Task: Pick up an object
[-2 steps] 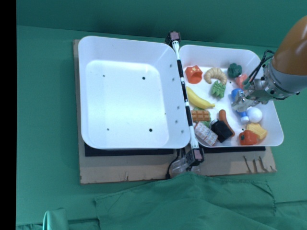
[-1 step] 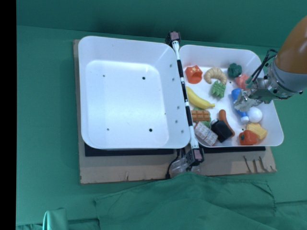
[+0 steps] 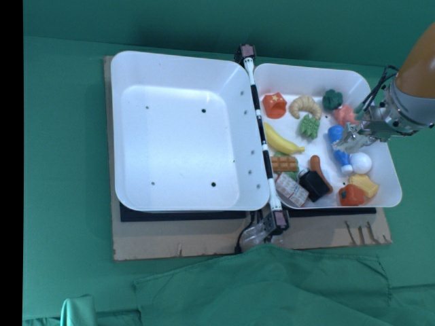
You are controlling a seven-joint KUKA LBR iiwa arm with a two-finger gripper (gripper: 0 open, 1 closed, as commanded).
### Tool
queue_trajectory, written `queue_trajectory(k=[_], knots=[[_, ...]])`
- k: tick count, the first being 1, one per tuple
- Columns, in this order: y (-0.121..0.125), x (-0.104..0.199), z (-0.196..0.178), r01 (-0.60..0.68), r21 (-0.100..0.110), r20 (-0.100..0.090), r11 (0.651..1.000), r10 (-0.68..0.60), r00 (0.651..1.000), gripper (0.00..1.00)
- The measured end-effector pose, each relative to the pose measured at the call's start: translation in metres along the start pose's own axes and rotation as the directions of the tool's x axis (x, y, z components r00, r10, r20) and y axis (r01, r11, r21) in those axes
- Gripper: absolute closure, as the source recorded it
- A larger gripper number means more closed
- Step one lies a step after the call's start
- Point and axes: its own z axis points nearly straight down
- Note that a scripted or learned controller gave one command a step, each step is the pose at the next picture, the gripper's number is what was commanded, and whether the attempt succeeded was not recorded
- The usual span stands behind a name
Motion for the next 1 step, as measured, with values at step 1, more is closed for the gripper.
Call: queue_trajectory(k=[1], knots=[[-0.0290,-0.0113,0.0931,-0.003,-0.002,-0.001,1.000,0.003,1.000,1.00]])
